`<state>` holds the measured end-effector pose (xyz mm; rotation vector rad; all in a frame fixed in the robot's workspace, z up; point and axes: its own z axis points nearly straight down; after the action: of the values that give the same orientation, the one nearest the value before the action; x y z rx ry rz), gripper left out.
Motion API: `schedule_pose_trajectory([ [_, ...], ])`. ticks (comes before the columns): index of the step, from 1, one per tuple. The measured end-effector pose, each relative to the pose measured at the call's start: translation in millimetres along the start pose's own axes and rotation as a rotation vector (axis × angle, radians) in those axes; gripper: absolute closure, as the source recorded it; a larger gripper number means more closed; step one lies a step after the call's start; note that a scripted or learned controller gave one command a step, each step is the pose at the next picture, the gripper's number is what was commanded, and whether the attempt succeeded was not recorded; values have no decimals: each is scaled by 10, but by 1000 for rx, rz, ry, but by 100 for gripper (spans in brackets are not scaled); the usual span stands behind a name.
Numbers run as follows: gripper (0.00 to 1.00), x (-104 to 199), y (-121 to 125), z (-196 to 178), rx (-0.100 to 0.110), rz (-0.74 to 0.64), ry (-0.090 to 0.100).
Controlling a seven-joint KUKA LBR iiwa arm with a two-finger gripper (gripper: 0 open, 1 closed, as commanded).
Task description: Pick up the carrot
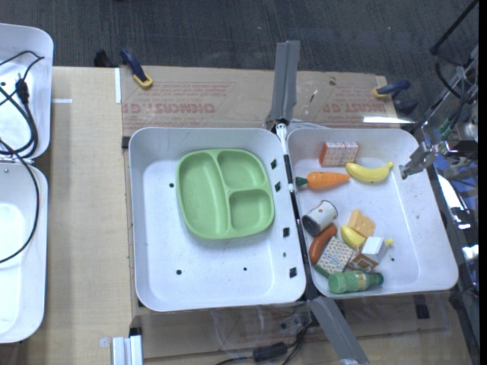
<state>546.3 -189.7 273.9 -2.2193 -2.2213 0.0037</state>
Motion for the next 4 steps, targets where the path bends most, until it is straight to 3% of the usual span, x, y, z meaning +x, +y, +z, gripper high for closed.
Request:
schedule_pose_trajectory([
  [1,0,162,-170,1151,1,18,1],
  [2,0,579,101,1623,-5,-260,-2],
  [3,0,819,948,1858,15,-62,0],
  [4,100,825,939,1780,20,-67,0],
])
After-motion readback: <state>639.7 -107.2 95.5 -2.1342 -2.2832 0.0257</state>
